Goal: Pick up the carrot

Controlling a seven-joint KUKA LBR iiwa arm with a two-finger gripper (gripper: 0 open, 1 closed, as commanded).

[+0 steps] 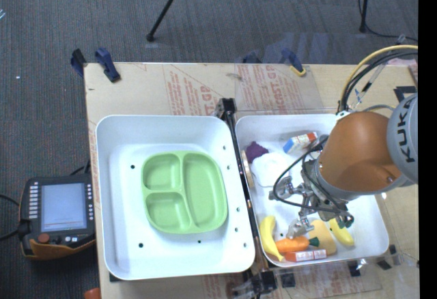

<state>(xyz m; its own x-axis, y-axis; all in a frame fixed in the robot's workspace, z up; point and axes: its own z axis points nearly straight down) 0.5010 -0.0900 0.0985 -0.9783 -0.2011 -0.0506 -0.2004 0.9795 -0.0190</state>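
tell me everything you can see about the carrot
The carrot is a small orange toy-like piece, smooth and plastic-looking, with a green end toward the view's right. It lies flat, roughly crosswise, near the front edge of the right bin. A banana is on its left, a red and white packet just in front. The gripper hangs just above it.

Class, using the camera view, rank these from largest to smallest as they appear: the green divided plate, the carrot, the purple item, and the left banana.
1. green divided plate
2. left banana
3. carrot and purple item: these look too alike in size to rank.
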